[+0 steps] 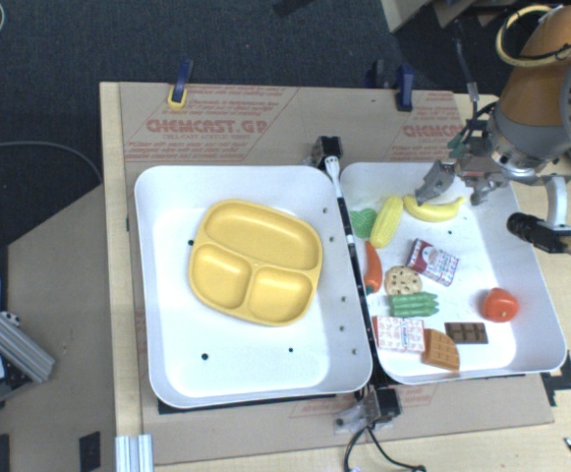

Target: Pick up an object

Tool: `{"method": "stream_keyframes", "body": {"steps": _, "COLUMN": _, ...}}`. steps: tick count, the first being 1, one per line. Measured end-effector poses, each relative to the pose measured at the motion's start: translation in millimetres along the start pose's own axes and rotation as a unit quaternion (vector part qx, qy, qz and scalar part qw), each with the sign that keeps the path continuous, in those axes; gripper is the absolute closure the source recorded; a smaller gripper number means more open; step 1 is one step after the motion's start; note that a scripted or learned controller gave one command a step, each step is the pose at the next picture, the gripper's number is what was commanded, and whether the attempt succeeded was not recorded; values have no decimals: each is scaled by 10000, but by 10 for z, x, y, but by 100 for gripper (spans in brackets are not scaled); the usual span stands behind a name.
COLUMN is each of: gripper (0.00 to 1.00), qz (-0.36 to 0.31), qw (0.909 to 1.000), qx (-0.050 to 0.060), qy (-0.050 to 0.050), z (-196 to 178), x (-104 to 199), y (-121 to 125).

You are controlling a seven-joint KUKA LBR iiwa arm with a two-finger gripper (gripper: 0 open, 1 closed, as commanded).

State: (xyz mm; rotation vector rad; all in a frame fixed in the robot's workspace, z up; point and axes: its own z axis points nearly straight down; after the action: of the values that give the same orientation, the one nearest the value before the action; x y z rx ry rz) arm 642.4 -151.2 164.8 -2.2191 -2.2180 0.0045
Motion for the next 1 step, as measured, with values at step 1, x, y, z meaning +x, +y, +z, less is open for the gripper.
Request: {"method": "stream_keyframes", "body": {"steps": 1, "gripper": 0, "qz": -8, "qw": 10000, "qx": 2, "qy": 1, "z": 628, "x": 2, "y": 35}}
